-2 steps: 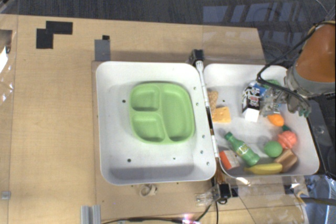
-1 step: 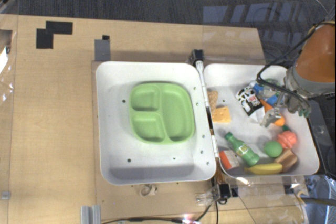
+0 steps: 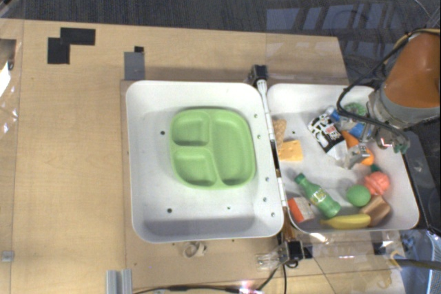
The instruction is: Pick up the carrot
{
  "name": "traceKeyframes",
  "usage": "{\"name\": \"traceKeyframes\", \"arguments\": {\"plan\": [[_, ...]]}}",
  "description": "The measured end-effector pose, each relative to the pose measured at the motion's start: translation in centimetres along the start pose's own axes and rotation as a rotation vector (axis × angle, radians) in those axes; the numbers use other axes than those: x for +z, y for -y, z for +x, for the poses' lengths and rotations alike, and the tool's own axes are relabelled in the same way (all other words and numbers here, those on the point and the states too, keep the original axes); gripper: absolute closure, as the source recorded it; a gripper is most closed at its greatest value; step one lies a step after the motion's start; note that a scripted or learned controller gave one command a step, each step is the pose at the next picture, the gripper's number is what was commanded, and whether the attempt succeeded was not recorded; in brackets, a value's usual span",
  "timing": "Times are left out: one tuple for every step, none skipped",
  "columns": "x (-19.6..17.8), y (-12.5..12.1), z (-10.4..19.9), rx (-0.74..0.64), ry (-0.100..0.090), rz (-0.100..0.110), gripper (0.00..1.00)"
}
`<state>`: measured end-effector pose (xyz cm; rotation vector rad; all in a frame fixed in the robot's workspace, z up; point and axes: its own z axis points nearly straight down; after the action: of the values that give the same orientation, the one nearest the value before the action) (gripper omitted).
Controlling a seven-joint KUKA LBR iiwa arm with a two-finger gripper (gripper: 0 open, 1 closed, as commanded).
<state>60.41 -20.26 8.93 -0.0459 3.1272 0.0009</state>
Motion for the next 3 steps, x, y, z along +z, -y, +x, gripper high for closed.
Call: {"name": "traceKeyframes", "arguments": {"plan": [[0.0,0.2,1.7,-0.172,0.001,0.003,0.00],[-1.5,0.1,1.2,-0.173,0.013,0.006,1.00],[-1.4,0.1,1.2,-0.173,0.012,0.005,0.00]]}}
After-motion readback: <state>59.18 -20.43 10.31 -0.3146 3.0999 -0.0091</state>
